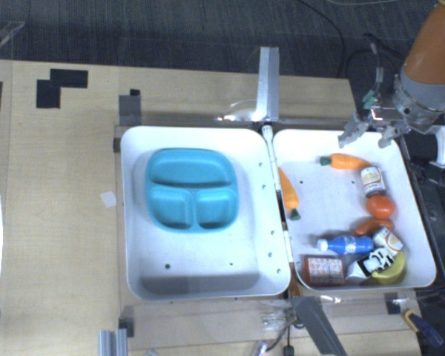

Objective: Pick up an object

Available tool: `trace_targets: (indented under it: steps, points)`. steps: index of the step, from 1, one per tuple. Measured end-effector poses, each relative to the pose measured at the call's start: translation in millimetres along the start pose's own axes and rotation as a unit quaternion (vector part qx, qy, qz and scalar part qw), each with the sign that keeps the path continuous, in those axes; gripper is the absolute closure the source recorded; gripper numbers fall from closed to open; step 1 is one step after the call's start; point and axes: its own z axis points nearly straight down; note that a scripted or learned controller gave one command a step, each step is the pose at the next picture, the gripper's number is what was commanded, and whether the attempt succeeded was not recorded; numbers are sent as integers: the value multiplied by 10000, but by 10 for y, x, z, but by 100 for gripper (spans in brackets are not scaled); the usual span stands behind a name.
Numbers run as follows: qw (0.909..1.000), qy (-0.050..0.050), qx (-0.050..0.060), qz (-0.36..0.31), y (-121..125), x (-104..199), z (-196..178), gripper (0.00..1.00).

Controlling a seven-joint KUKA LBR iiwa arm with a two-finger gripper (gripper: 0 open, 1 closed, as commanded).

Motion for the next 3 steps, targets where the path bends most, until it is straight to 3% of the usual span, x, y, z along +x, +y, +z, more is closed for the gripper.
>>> trace_targets:
  steps: [1,2,3]
  points:
    - [9988,-8,-22,-482,58,-521,1324,0]
    - [9987,-12,-39,-500,72,-511,1213,100]
    - [9998,-4,-20,206,14,33,-28,100]
